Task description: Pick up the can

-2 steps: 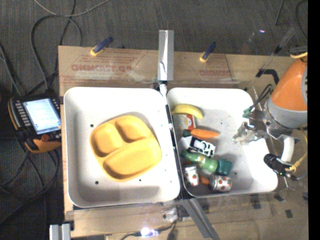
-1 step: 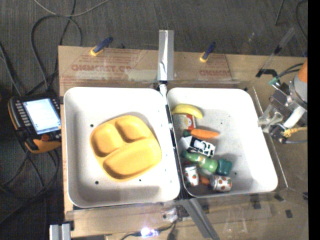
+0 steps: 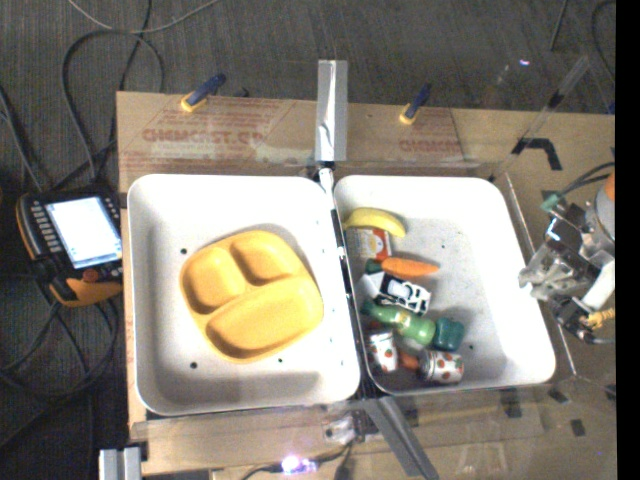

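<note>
You find the tool (image 3: 568, 273) at the 3 o'clock edge of the view, just outside the right bin (image 3: 500, 268), over the tabletop (image 3: 250, 133) margin. Nothing sits between its parts; whether it is open or closed you cannot tell, since the assembly is blurred and seen from above.

The can (image 3: 441, 366) lies on its side at about 5 o'clock in the right bin, near the front wall, with a red and white wrap. Its print is too small to read. Just beside it at 9 o'clock lies a second small red and white container (image 3: 382, 351), also unreadable.

Along the right bin's left wall you see a row of items: a yellow banana (image 3: 374, 220) at 12 o'clock, a labelled pouch (image 3: 365, 241) touching it below, an orange carrot (image 3: 410, 265), a black and white packet (image 3: 402, 292), and a green bottle (image 3: 405, 321) lying flat, its cap end towards the can. No label here is legible.

The left bin (image 3: 160, 298) holds a yellow divided plate (image 3: 252, 293) with three compartments, near its centre.

The cardboard on the tabletop carries faint red lettering at 11 and 1 o'clock, not readable. A handheld pendant (image 3: 75, 230) with a lit screen sits at 9 o'clock.
</note>
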`<state>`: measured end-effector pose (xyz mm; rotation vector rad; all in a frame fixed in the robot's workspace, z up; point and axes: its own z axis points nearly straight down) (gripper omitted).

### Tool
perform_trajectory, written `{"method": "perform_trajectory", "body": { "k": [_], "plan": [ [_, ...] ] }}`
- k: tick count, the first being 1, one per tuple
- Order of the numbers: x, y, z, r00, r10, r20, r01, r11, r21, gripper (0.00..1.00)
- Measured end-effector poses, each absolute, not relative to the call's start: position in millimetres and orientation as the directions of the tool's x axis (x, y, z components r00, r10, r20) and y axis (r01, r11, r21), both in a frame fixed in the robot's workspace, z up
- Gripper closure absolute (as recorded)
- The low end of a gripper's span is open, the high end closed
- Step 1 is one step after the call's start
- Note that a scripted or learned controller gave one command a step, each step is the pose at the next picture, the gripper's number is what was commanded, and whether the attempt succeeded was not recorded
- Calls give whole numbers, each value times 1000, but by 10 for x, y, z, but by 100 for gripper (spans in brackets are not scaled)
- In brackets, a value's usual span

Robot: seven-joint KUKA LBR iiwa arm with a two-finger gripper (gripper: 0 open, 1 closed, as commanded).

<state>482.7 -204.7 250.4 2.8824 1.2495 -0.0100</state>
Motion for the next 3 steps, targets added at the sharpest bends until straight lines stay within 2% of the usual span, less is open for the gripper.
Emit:
{"method": "perform_trajectory", "body": {
  "k": [1,2,3],
  "plan": [
    [4827,-2039,2581,682,731,-9,731,-682,-6,100],
    [4870,-1539,2647,578,816,-4,816,-578,-3,100],
    [4830,-1718,2495,673,740,-4,740,-673,-6,100]
  ]
}}
